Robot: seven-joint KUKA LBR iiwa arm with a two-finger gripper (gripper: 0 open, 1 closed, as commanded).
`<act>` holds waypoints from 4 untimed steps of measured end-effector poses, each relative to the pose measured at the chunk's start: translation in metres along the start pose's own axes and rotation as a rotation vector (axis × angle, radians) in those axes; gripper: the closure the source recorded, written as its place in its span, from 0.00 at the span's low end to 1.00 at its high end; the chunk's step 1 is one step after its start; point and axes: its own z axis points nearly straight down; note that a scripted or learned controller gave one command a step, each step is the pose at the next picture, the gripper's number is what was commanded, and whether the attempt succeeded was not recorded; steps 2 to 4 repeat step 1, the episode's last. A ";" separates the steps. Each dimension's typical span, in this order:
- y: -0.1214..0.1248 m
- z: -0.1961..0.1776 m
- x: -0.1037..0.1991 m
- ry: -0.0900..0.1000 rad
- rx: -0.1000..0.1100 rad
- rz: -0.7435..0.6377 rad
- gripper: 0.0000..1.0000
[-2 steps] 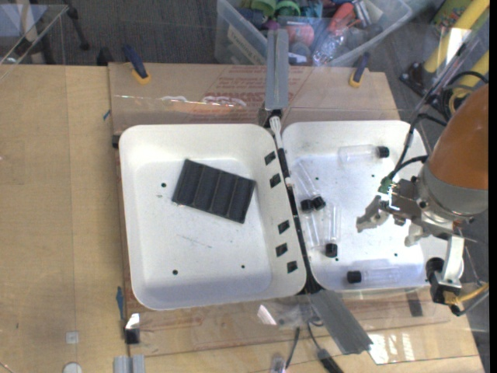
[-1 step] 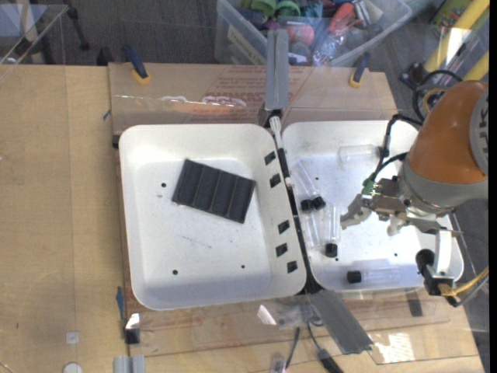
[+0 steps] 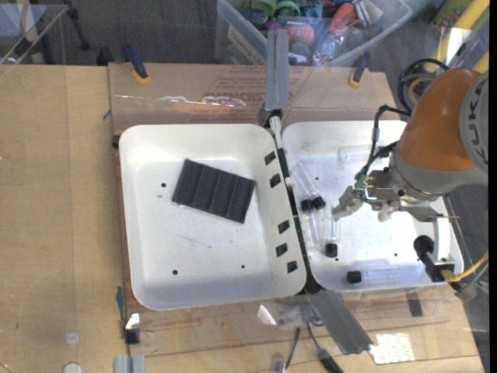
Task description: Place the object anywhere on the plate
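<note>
A dark grey ridged plate (image 3: 213, 190) lies flat in the left bin (image 3: 147, 274), toward its back. The right bin (image 3: 369, 287) holds three small black pieces: one (image 3: 312, 203) close to the divider, one (image 3: 331, 249) nearer the front, and one (image 3: 353, 277) by the front wall. My gripper (image 3: 344, 205) hangs over the middle of the right bin, pointing left. It is just right of the black piece by the divider and apart from it. Nothing shows between its fingers.
Black clips (image 3: 280, 227) run along the divider between the bins. Faint clear plastic pieces (image 3: 382, 270) lie in the right bin. A clear tub of coloured toys (image 3: 311, 10) stands behind the bins. Bare wooden bench (image 3: 54, 208) spreads to the left.
</note>
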 end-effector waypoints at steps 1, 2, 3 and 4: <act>0.000 -0.009 0.000 0.001 0.000 0.001 1.00; 0.000 -0.009 0.000 0.001 0.000 0.001 1.00; 0.000 -0.009 0.000 0.001 0.000 0.001 1.00; 0.000 -0.009 0.000 0.001 0.000 0.001 1.00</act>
